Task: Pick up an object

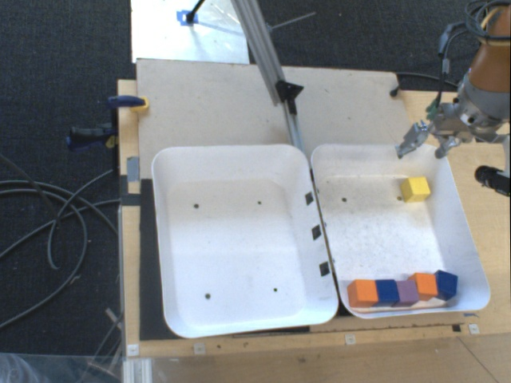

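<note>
Row of blocks (pixel 403 290), right bin (pixel 375 238) front; lone yellow cube (pixel 415 188) likely light, rigid, best pinched across flat sides; end effector (pixel 425 140) open, empty, just above

Dark carpet floor (pixel 64 38) surrounds wooden bench (pixel 207 102); black cables (pixel 48 214) left of bench; metal pole (pixel 259 42) slants above.
</note>
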You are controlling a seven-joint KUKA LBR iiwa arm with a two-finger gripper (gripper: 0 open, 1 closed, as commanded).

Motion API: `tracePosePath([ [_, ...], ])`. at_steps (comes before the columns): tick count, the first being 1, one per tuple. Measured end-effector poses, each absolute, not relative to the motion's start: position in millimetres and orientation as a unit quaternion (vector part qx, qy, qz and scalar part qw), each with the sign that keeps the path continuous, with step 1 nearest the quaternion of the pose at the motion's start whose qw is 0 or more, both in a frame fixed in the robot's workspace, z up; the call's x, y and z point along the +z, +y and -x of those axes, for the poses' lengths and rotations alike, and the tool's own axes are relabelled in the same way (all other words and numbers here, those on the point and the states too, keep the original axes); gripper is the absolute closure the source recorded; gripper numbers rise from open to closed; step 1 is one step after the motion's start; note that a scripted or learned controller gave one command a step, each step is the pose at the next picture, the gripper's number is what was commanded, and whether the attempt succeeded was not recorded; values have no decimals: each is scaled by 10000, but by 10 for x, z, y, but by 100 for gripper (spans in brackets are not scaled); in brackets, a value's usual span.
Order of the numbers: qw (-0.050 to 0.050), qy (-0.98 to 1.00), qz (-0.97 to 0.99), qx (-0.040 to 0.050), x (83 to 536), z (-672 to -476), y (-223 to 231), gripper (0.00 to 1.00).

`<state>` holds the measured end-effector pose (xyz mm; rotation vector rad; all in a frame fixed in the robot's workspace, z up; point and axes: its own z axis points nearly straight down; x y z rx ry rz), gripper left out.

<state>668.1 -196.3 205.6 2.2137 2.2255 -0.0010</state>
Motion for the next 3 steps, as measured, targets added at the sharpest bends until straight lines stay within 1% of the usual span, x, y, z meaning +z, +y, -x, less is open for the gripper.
tracePosePath([
  [1,77,7094,-7047,37,1209,-6472,-2115,0],
  [2,111,7100,-7041,51,1318,-6484,-2126,100],
  [3,100,7100,-7041,46,1306,-6478,-2124,0],
])
